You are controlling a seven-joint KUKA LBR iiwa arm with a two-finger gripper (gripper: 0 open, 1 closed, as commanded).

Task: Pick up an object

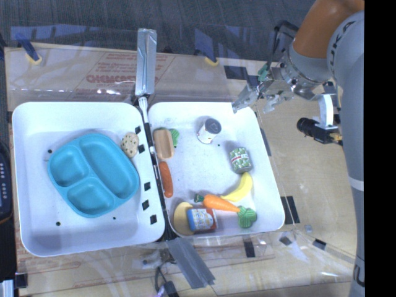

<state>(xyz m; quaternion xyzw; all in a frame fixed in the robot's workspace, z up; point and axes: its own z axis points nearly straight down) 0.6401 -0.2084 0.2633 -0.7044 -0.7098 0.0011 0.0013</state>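
Observation:
My gripper (253, 104) hangs over the far right corner of the right bin (266, 166), open, with nothing between its fingers. Below it in that bin lie a small grey-topped cup (209, 130), a green-labelled can (241, 159), a banana (241, 187) and a carrot (221, 203). A blue-labelled jar (199, 219) rests on a yellow dish (179, 218) at the front. A sausage (166, 178) and a bread roll (163, 143) lie along the bin's left wall.
The left bin (31, 228) holds a blue divided plate (93, 174) and a speckled cookie (130, 143) by its right wall. A grey metal bar (146, 60) stands behind the seam between the bins. The arm (334, 36) comes in from the upper right.

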